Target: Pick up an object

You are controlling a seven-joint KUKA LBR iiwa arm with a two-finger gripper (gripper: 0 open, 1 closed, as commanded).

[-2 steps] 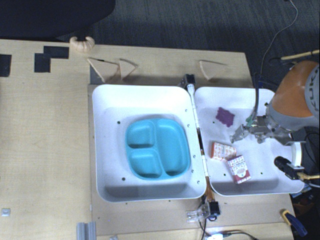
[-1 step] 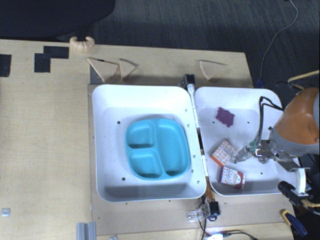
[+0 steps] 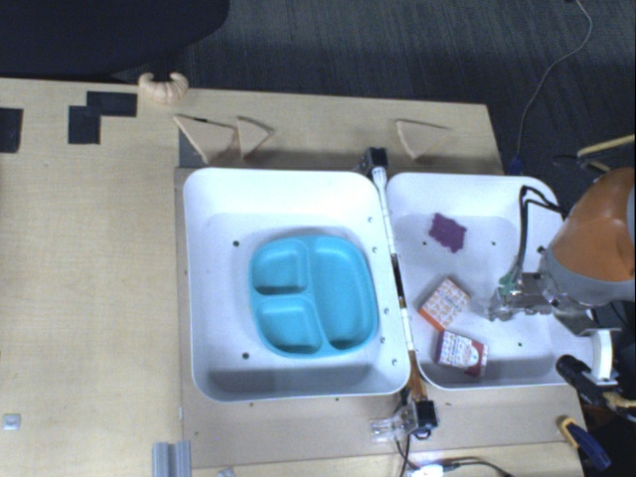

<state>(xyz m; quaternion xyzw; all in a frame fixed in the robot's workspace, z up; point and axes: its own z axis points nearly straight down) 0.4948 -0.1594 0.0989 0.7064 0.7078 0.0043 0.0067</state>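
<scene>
Your hand sits low in the right bin; you cannot tell its state. Just left of it lies the orange-patterned box, long axis slanting toward the bin's upper right, apart from the hand.

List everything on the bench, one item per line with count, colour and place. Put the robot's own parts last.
Shallow plastic bins: 2, white, side by side on the bench; left bin, right bin.
Three-compartment plastic tray: 1, light blue, middle of the left bin.
Small flat block: 1, purple, far part of the right bin.
Small printed boxes: 2, orange and white; one mid right bin, tilted, the other nearer the front wall.
Wooden bench top: 1, pale tan, under both bins.
Robot arm: 1, grey with orange band, entering from the right.
Tool: 1, metallic, low over the right bin, right of the boxes.
</scene>
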